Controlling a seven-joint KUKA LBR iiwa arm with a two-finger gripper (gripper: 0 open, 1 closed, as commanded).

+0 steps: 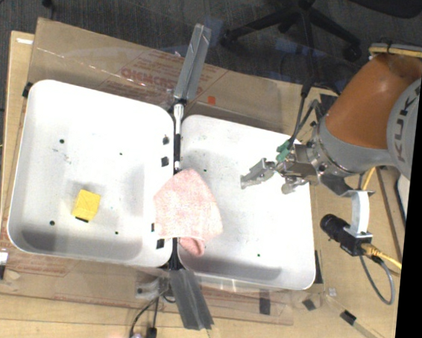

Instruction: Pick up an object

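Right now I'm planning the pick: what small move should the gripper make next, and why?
Probably shift left and down toward the pink cloth: the gripper hovers over bare floor of the right bin, and the cloth draped over the divider is the nearest object.

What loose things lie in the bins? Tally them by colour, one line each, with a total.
Yellow: 1, the block in the left bin
Pink: 1, the cloth draped over the divider between the bins
Total: 2
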